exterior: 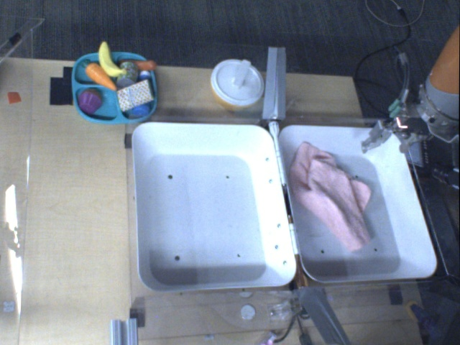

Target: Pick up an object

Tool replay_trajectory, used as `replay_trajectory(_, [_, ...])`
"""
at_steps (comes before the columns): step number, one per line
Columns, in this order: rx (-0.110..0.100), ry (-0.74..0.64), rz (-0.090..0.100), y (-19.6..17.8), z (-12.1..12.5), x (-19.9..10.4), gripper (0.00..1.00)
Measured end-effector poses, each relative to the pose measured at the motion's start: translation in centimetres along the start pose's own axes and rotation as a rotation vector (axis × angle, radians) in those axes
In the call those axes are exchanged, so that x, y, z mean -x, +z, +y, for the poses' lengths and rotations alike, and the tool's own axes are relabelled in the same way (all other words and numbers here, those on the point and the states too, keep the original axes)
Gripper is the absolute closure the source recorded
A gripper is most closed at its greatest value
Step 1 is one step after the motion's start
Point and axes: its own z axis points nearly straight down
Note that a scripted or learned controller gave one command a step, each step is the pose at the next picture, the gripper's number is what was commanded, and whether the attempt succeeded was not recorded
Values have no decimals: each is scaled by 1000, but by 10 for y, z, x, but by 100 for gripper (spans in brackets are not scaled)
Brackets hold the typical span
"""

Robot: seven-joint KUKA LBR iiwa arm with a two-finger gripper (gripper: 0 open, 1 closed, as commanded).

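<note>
A crumpled pink cloth (332, 194) lies in the right white bin (402, 264), stretching from its upper left toward its middle. My gripper (392, 141) hangs over the bin's upper right corner, up and to the right of the cloth and apart from it. Its fingers are spread open with nothing between them. The grey arm with its orange band (447, 77) comes in from the right edge.
The left white bin (205, 207) sits beside the right one, split from it by a grey bar (274, 85). Behind the bins stand a white-lidded yellow bowl (238, 83) and a blue tray of toy food (115, 86). Black cables (381, 56) loop near the arm.
</note>
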Motion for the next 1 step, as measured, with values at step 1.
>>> replay_trajectory(1, [5, -92, -1, 119, -35, -6, 0])
